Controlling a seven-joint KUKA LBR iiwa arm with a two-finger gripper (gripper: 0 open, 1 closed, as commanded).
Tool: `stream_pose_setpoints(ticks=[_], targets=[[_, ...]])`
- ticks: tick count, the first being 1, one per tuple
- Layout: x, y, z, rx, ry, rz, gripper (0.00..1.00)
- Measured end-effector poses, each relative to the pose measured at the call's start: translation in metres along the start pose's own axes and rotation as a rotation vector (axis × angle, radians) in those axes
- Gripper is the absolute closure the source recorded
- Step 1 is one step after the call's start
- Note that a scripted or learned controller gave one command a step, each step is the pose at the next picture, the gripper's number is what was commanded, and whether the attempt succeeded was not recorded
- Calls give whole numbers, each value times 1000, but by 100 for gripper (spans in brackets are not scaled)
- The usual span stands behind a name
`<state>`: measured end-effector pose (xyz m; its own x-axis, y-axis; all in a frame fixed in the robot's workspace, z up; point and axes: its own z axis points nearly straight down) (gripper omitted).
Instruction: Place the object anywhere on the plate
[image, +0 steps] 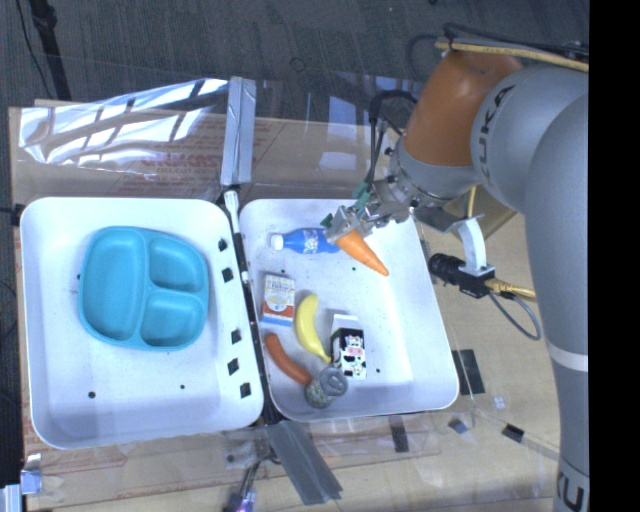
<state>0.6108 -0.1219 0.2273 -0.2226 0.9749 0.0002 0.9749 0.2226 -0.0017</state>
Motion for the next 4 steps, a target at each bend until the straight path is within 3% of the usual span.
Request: stream_pose_setpoints(ticks=[2, 3, 4], targets=[[123, 16, -6, 4, 1, 32, 100], [205, 36, 37, 5, 0, -15, 100], [204, 36, 37, 4, 0, -14, 0]])
